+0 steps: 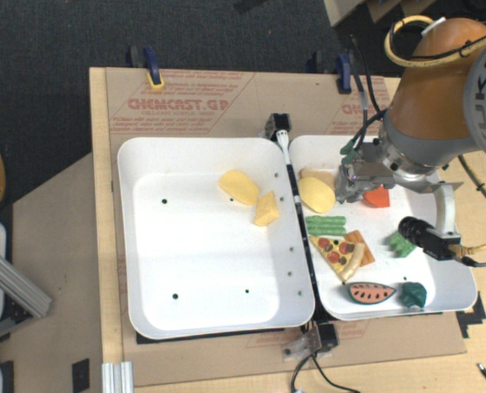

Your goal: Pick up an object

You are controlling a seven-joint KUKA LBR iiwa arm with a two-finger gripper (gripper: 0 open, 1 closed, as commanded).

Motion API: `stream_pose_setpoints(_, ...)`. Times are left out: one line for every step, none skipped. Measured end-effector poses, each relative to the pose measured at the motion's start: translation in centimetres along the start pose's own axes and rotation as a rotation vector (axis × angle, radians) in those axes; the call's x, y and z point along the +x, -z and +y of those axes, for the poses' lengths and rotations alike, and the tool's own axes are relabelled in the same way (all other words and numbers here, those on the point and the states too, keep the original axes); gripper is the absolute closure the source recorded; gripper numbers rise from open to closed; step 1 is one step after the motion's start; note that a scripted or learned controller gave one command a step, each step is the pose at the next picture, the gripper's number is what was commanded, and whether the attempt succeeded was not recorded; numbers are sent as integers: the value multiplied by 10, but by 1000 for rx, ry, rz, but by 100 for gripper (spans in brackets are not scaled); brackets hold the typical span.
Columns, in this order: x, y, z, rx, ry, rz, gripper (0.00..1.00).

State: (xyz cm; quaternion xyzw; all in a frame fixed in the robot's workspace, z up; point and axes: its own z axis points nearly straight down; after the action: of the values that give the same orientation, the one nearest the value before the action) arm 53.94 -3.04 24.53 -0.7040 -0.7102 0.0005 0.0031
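Gripper is hanging low over the right bin; its state cannot be told. Lemon is lying just to its left, orange block just to its right, neither visibly gripped.

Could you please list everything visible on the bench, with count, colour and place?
Shallow plastic bins: two, white, side by side on the bench.
Toy food lumps: two, yellow, upper right of left bin.
Rounded toy lump: one, yellow, right bin's left edge.
Toy bean pods: one bunch, green, right bin.
Toy pizza slice: one, right bin's middle.
Toy watermelon slice: one, right bin's front.
Small block: one, red-orange, beside the gripper.
Spring clamps: two, blue, board's far edge.
Gripper: one, grey, above right bin.
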Motion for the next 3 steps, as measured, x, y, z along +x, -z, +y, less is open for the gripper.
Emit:
stream_pose_setpoints(-1, 248, -29, -27, -7, -4, 100)
stream_pose_setpoints(61, 130, -63, 9, -2, -3, 100)
stream_pose_setpoints(-79, 112, -63, -2, -24, -7, 100)
